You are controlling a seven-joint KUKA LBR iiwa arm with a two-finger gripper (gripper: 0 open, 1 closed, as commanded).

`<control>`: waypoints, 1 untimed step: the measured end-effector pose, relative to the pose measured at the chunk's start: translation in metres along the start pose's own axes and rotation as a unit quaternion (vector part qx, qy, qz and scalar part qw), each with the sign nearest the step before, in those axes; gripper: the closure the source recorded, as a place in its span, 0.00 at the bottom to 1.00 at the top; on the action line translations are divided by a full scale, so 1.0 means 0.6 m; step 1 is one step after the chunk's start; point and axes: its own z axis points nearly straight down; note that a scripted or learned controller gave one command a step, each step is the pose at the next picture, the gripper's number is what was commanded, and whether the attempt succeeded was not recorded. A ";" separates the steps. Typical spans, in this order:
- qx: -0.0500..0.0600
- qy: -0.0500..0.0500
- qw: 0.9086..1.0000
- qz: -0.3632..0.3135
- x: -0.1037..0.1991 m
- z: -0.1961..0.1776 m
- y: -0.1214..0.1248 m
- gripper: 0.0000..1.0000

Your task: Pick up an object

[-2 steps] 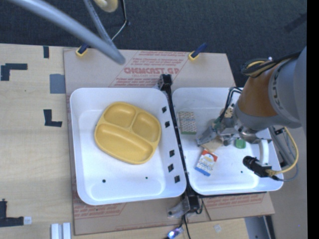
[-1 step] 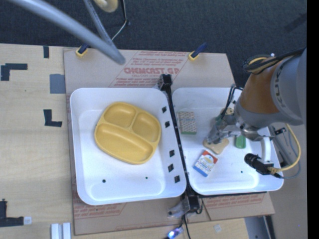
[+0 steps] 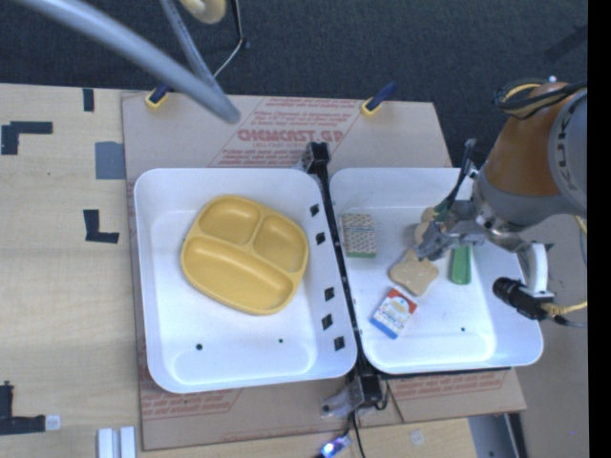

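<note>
Bench w/ tan cardboard sheet under two shallow white bins. Left bin: one yellow divided plate, three compartments, lying flat, slightly toward the bin's upper half; rest of floor bare white w/ a couple of small dark dots. Black divider strip runs between the bins, top to bottom. Right bin: small speckled green-grey sponge near the divider, upper left of bin floor; below and to its right a small carton, white/blue w/ red top, lying tilted; just above that a tan toast-like piece, flat on the floor; a green cylindrical item stands just right of the toast piece — partly covered by the tool. Gripper hangs low over the right bin, directly above the toast piece's upper edge, beside another tan item — contact not confirmable. Claw opening: cannot tell from this angle; nothing seen held. Arm, grey w/ orange band, enters from right edge.
</note>
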 end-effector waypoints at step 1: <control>0.000 0.000 1.000 0.000 -0.007 -0.074 -0.007 1.00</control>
